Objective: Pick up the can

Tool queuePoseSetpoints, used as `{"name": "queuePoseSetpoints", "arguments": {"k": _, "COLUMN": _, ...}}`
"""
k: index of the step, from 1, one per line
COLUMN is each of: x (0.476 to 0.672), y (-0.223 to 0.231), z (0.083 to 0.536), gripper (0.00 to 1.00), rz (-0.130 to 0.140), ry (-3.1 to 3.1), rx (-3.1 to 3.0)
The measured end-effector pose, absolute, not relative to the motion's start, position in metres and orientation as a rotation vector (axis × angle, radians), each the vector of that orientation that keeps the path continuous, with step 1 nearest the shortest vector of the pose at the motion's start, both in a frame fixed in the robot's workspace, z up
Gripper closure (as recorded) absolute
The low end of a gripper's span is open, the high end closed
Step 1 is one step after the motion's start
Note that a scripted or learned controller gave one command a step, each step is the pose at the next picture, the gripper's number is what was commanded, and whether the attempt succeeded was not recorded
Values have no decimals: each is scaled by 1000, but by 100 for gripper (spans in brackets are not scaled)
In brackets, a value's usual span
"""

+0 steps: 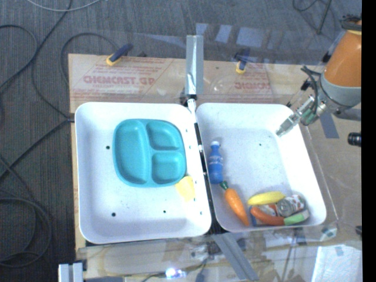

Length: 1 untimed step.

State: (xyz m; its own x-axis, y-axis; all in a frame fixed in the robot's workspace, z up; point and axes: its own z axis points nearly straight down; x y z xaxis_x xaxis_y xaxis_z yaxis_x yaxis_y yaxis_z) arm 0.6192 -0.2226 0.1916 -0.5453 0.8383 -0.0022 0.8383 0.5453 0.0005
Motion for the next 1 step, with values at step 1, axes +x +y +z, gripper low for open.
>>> {"name": "queuePoseSetpoints", "arguments": {"k": 1, "x": 665, "y": -224, "z": 214, "gripper": 100, "rz": -5, "ry": 2819, "rx": 1377}}
